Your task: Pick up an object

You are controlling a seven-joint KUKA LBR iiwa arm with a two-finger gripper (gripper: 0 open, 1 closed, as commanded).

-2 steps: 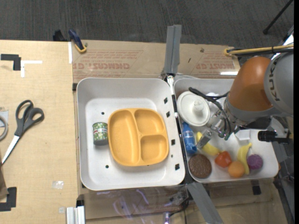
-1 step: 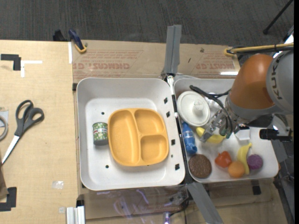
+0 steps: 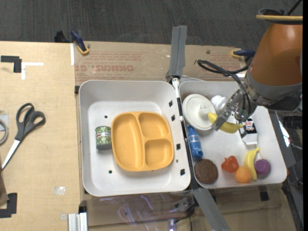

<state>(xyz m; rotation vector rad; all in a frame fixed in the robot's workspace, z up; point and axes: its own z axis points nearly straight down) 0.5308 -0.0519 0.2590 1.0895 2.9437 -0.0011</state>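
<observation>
My gripper (image 3: 224,119) hangs over the middle of the right bin (image 3: 274,177), low above a yellow banana-like toy (image 3: 231,127) that lies partly hidden under it. Just left of it sits a white round bowl (image 3: 196,109). Near the front of that bin lie a blue bottle (image 3: 194,145), a brown round disc (image 3: 206,171), a red fruit (image 3: 230,163), an orange (image 3: 243,174), a small yellow banana (image 3: 251,157) and a purple plum (image 3: 262,167). A small white and black item (image 3: 249,133) lies right of the gripper.
The left bin (image 3: 91,177) holds a yellow divided plate (image 3: 143,141) and a small green can (image 3: 103,137) beside it. Scissors (image 3: 23,125) lie on the wooden bench at far left. The arm's orange band (image 3: 279,47) looms over the right bin's far corner.
</observation>
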